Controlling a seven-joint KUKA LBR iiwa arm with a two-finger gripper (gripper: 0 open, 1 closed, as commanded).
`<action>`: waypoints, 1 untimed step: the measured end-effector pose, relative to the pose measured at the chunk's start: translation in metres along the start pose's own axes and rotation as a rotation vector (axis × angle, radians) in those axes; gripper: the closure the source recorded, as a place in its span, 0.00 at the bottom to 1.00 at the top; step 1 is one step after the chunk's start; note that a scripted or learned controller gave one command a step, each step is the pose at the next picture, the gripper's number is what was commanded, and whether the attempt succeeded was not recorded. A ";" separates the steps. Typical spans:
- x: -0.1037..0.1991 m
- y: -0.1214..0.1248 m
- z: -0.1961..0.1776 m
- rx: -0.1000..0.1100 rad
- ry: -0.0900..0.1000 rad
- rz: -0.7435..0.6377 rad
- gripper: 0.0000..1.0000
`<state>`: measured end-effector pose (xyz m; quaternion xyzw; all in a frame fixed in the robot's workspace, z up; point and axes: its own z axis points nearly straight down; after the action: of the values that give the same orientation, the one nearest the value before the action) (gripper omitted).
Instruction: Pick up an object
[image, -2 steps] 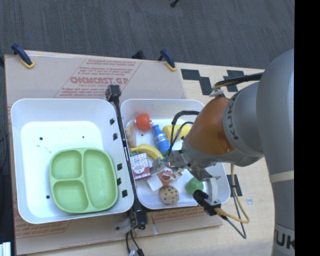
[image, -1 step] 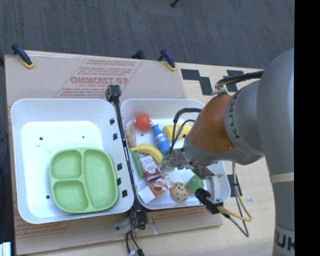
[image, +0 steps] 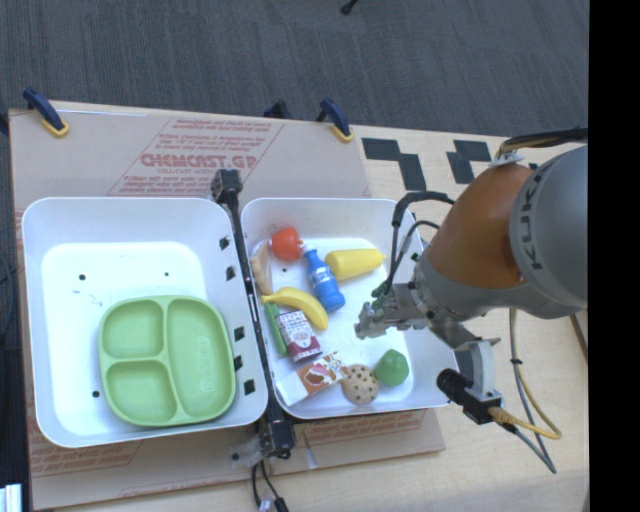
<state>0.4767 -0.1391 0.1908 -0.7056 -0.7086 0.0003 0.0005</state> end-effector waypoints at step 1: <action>0.000 0.000 0.000 0.000 0.000 -0.001 0.00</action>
<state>0.4767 -0.1389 0.1905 -0.7053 -0.7089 0.0003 0.0006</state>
